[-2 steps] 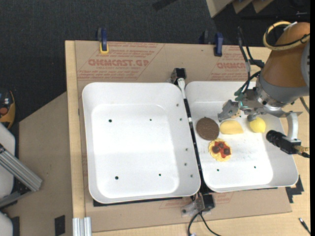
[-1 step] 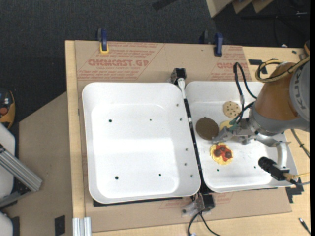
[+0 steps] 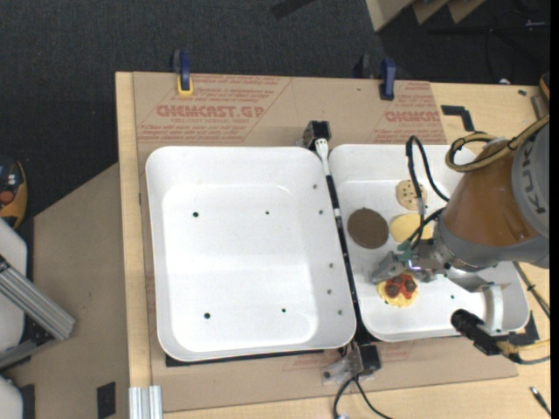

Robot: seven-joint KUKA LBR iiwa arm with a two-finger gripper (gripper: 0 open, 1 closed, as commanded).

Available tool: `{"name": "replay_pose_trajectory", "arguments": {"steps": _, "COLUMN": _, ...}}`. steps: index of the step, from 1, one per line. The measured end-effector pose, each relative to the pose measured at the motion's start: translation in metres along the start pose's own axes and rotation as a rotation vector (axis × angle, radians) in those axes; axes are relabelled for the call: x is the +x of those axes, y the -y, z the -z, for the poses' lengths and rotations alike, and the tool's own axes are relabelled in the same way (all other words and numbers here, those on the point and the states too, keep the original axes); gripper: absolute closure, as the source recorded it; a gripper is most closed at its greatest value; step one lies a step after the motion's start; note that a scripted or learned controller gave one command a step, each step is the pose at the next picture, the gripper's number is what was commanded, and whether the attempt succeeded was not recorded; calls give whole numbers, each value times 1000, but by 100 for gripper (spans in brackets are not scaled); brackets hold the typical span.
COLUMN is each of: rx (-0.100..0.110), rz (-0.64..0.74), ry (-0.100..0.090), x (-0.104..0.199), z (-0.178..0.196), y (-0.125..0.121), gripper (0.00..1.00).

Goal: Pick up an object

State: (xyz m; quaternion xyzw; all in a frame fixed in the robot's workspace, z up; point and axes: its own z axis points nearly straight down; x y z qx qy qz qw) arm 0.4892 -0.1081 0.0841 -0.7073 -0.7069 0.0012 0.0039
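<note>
The left bin (image 3: 244, 251) lay bare on the table (image 3: 131, 234), whose board read "CHEMCAST GP". In the right bin (image 3: 367, 168) sat a brown disc (image 3: 368, 228), a cracker (image 3: 408, 193) and a yellow piece (image 3: 404, 227). The gripper (image 3: 397, 273) hung over a red-and-yellow toy (image 3: 401, 290); its grasp could not be told, and the arm (image 3: 489, 208) hid the bin's right side.

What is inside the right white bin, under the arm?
In the right white bin: a brown round disc, a pale speckled round piece, a yellow rounded piece and a red-and-yellow object by the gripper. The grey-and-orange arm covers the bin's right part.
</note>
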Motion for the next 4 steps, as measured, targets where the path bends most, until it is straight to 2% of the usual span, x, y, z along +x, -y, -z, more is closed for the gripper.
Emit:
{"name": "replay_pose_trajectory", "arguments": {"steps": 1, "rx": -12, "rz": -1, "ry": 8, "x": -35, "z": 49, "y": -13, "gripper": 0}}
{"name": "replay_pose_trajectory", "arguments": {"steps": 2, "rx": -1, "rz": 2, "ry": 0, "x": 6, "z": -2, "y": 12, "gripper": 0}}
{"name": "replay_pose_trajectory", "arguments": {"steps": 3, "rx": -8, "rz": -1, "ry": 4, "x": 4, "z": 10, "y": 10, "gripper": 100}}
{"name": "replay_pose_trajectory", "arguments": {"steps": 4, "rx": -17, "rz": 10, "ry": 2, "x": 74, "z": 105, "y": 9, "gripper": 100}}
